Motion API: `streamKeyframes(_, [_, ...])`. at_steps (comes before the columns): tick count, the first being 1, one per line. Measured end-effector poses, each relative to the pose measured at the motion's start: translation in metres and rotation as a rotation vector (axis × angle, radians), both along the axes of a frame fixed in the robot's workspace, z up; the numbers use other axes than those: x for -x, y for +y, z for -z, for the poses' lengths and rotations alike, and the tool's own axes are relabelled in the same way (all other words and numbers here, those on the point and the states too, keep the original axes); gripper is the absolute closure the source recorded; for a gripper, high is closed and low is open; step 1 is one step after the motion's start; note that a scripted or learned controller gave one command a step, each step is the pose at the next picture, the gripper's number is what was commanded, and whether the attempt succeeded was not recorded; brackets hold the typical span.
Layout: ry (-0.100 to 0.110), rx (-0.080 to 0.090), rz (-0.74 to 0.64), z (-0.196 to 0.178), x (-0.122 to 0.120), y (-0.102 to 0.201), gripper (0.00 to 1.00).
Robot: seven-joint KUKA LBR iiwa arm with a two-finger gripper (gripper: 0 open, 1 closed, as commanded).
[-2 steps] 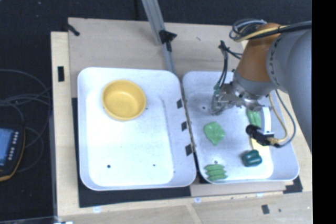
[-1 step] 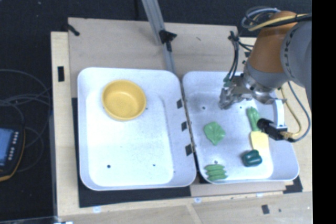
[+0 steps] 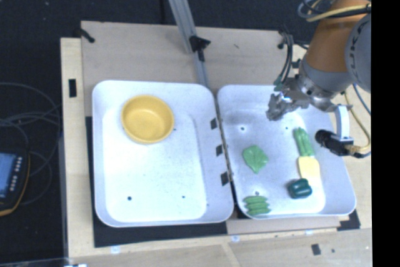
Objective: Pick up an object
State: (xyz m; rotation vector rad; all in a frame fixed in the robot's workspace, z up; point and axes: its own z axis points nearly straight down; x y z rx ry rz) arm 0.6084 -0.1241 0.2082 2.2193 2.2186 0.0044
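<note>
Grey arm (image 3: pixel 359 56), orange band, looped cables

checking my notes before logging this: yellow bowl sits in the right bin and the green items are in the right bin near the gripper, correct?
Not quite. The camera view shows the yellow bowl in the left bin, not the right. The green items are indeed in the right bin, where the gripper is.

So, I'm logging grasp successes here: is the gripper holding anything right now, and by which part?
Nothing is held. The gripper hangs over bare floor of the right bin, apart from the green and yellow objects lying nearer the camera.
</note>
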Motion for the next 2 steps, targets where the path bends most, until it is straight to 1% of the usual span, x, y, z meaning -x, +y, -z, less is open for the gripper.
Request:
streamKeyframes(1, [-0.002, 0.000, 0.000, -0.062, 0.003, -0.003, 1.00])
streamKeyframes(2, [0.003, -0.001, -0.004, -0.065, 0.008, 0.052, 1.00])
